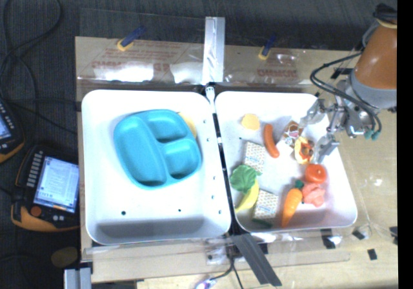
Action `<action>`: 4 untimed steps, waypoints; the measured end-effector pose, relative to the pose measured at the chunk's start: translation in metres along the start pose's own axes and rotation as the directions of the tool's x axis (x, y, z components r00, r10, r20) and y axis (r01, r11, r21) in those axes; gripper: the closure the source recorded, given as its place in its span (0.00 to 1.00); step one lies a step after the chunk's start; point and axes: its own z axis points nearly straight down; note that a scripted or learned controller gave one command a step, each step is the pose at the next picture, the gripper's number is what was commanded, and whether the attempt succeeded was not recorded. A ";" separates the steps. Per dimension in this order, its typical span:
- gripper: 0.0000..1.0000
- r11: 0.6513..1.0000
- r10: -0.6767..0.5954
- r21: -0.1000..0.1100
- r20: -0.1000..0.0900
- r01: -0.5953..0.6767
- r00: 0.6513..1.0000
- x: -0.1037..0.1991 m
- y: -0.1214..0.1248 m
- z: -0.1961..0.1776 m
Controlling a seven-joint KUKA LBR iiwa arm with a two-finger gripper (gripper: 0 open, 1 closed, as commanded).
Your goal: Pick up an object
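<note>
While scanning from the left, the left bin (97,217) is carrying a blue divided tray (157,147), and the right bin (335,217) is holding the toy foods: a red sausage (271,140), a green vegetable (242,177), a carrot (291,204) and a tomato (315,173). The pincer (322,131) is hanging spread open over the bin's upper right, gripping nothing, with a small multicoloured toy (302,148) lying just left of and between its fingers. The arm (377,65) is reaching in from the right, wrist tilting down-left.

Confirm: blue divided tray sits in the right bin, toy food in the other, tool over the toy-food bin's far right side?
Not quite. The camera view shows the blue divided tray in the left bin, not the right. The toy food, such as the carrot, lies in the right bin, with the tool over its far right side.
</note>
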 end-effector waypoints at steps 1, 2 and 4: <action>0.00 0.969 0.249 0.000 0.026 -0.249 0.968 -0.022 0.016 0.075; 0.00 0.932 0.362 -0.002 0.002 -0.362 0.932 -0.024 0.045 0.089; 1.00 -0.002 1.000 -0.008 0.002 -1.000 -0.002 -0.038 0.020 0.108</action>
